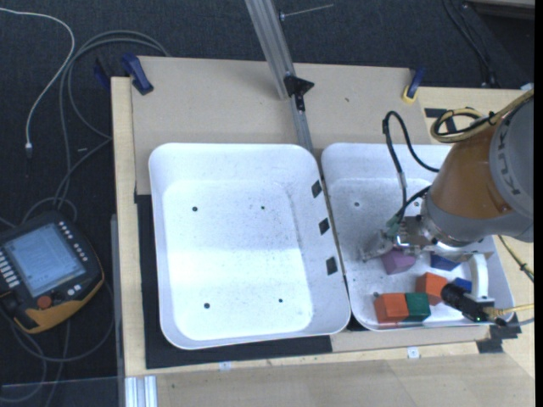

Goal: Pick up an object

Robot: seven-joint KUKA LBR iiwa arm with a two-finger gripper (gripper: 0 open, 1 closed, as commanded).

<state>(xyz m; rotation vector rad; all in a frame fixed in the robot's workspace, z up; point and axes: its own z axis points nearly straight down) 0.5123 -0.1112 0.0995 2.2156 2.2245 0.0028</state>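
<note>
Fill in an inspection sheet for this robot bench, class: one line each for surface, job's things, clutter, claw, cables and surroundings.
Surface: wooden bench bearing two white bins, left bin and right bin, side by side.
Job's things: in the right bin, a purple block, an orange block, a green block, a smaller orange block and a blue piece.
Clutter: blue clamp at the bench's far left corner.
Claw: claw low in the right bin, just above the purple block; grip cannot be judged.
Cables: black cable looping over the right bin.
Surroundings: handheld controller on dark floor, left of the bench.
</note>
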